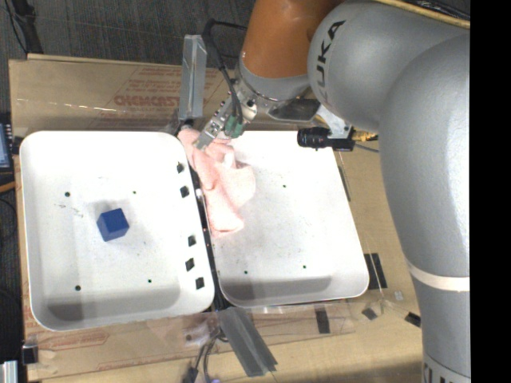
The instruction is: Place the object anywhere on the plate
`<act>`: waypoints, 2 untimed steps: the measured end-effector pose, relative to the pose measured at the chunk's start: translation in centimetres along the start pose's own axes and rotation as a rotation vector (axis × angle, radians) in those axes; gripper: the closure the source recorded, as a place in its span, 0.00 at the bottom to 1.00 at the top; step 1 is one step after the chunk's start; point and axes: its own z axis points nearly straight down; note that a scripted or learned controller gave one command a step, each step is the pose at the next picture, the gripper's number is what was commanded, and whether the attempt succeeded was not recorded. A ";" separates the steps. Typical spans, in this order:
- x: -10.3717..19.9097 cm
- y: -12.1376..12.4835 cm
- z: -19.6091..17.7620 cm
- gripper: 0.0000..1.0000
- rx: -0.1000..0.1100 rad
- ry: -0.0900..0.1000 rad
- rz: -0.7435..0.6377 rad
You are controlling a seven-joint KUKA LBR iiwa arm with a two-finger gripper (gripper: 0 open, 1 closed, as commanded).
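bins: two | blue cube [112, 223]: one, left bin [48, 174] | pink cloth [221, 183]: one, long axis far-near | gripper [217, 131]: grip state unclear

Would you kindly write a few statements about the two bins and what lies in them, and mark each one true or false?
1. A blue cube lies in the left bin. True.
2. A pink cloth lies in the right bin. True.
3. The cube rests on the cloth. False: they lie in separate bins.
4. The claw is over the left bin's middle. False: it is at the cloth's upper end, near the right bin's far left corner.
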 end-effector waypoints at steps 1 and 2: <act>3.6 4.5 -0.2 1.00 -0.001 -0.003 -0.406; 7.1 7.9 0.9 1.00 0.000 -0.002 -0.676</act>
